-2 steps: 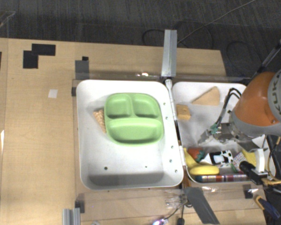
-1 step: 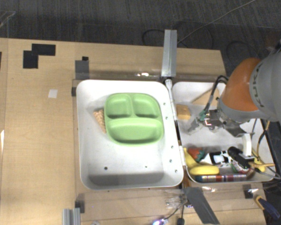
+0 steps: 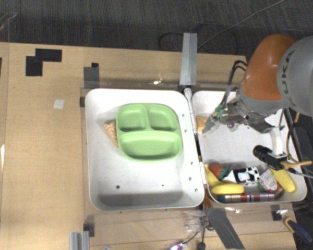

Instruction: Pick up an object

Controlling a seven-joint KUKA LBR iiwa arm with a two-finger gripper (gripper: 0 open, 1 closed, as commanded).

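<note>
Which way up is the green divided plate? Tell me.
Right side up. The green divided plate lies flat in the left bin, its three compartments facing up.

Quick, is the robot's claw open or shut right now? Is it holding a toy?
Gripper: cannot be told if open or shut. It hangs over the right bin, and no toy is seen in it.

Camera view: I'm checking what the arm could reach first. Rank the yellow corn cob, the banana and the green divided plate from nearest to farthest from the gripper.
From the gripper, over the right bin's upper left:
1. Green divided plate, in the left bin.
2. Banana, at the right bin's lower left.
3. Yellow corn cob, at the right bin's lower right corner.
</note>
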